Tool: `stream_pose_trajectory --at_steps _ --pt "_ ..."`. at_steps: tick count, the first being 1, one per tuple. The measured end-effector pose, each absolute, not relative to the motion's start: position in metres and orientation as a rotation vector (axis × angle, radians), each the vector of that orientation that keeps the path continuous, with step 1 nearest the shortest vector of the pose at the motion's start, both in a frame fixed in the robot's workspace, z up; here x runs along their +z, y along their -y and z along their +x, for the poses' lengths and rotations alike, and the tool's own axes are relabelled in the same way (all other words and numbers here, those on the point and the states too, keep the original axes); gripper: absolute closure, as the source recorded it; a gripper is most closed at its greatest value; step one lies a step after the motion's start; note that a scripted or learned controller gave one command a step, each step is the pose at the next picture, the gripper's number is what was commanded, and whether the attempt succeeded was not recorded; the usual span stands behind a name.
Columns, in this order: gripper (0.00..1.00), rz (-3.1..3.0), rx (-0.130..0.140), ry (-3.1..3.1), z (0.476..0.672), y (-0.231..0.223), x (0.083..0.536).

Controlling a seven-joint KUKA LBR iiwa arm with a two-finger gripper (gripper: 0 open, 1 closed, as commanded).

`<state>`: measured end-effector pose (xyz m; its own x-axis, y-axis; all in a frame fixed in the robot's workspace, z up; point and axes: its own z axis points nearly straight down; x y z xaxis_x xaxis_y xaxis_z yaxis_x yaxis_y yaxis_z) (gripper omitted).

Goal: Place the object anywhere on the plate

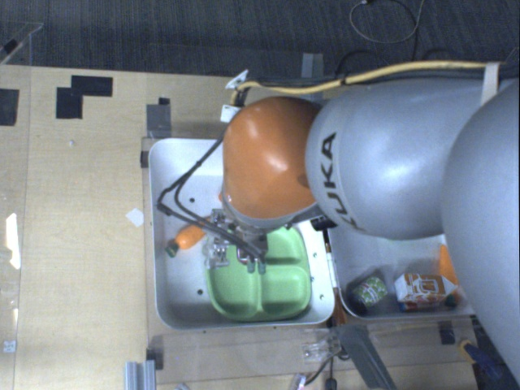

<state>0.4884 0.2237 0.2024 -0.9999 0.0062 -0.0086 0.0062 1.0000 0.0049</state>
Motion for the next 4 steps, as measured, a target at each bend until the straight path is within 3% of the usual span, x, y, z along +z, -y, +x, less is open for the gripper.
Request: stream_pose_trajectory --at_steps 1,2,3,4 --pt "1.0 -0.23 0.014 -3.115 0.492 -0.238 0.092" --pt "1.0 -0.287 0.036 -3.11 0.501 -0.211 0.16" --pt "1.0 -0.363 0.011 -3.109 0.493 -0.238 0.095" --pt "1.0 -0.277 0.026 -3.12 0.49 -0.22 0.095"
